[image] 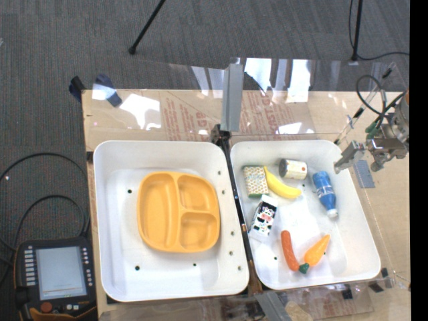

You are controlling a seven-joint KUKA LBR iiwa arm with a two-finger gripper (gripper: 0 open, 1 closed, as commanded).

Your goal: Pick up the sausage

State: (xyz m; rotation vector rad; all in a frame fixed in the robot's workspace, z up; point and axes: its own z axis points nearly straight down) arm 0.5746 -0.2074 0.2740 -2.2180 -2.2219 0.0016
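Sausage (289,250) lies in the lower middle of the right-hand bin (358,256), a reddish-orange stick, just beside the carrot (315,253) to its right. Nothing has lifted it yet; it rests on the bin floor, untouched, so I judge the whole pick is left to do: reach in, come down over it, close, and raise.

At the right edge of the frame, above the bin's upper right corner, the gripper (348,156) hangs well apart from the sausage; whether it is open or closed I cannot tell.

Counting the right bin: one sausage, one carrot, one banana (282,184), one blue bottle (325,192), one small can (293,168), one greenish sponge-like block (255,180), one small carton with a cow print (265,218). The left bin (110,273) holds one yellow divided plate (178,212). Two bins in all.
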